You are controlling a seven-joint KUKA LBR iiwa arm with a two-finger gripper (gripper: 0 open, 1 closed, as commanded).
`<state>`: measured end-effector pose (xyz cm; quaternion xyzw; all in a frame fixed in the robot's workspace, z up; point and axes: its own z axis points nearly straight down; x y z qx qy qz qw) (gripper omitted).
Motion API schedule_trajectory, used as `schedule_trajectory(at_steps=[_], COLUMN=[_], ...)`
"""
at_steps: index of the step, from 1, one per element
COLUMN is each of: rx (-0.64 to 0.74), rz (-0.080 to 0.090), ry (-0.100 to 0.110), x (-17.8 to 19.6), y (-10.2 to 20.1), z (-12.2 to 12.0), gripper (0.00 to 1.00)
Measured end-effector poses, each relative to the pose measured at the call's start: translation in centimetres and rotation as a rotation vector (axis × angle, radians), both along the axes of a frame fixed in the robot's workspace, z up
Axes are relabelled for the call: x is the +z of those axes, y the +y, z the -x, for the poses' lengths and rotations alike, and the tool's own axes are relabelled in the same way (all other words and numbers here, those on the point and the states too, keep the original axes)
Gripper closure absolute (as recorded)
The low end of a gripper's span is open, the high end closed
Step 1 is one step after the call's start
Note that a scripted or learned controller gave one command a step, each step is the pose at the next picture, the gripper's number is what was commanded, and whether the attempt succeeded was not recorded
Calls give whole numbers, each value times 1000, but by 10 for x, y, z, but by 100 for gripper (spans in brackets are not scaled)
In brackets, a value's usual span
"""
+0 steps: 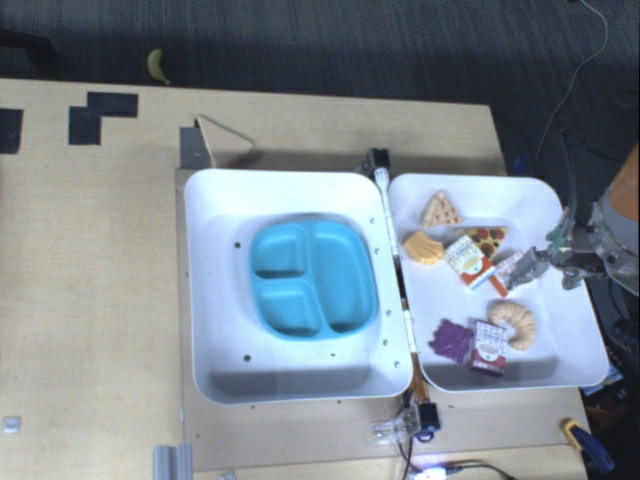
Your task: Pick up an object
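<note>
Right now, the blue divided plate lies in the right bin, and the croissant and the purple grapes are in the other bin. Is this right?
Not quite. The camera view shows the blue divided plate in the left bin. The croissant and the purple grapes are in the other bin, the right bin.

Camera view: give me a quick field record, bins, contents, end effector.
left bin: shallow white bin holding a blue three-compartment plastic tray
right bin: shallow white bin with toy food
right bin items: tan sandwich wedge, pizza slice, yellow-orange piece, small printed carton, tan croissant, purple grape cluster, dark printed box
end effector: over right bin, near its right side
</note>
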<state>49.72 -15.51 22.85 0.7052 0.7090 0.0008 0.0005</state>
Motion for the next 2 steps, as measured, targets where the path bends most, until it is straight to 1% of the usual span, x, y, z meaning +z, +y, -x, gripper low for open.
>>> schedule_trajectory(at_steps=[1, 2], rx=[-3, -2], rz=[1, 2], ry=[-2, -9], x=[-133, -121], y=[-11, -11], z=[2, 0], gripper=[0, 100])
